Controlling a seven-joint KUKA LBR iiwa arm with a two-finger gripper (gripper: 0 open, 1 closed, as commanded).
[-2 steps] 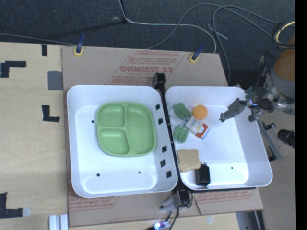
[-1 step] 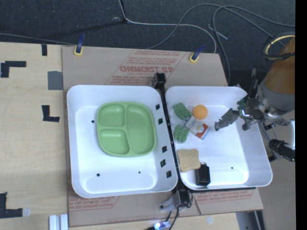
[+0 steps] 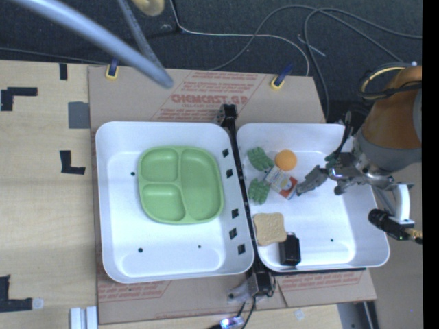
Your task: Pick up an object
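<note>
over the right bin, the gripper hangs beside a small packet and orange ball, whether its pincer is wide or narrow i cannot tell.

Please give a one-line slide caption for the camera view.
Gripper beside small items in right bin; green plate in left bin.

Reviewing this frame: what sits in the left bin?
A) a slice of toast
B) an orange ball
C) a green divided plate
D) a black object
C: the green divided plate lies in the left bin, while the toast, orange ball and black object are all in the right bin.
</note>
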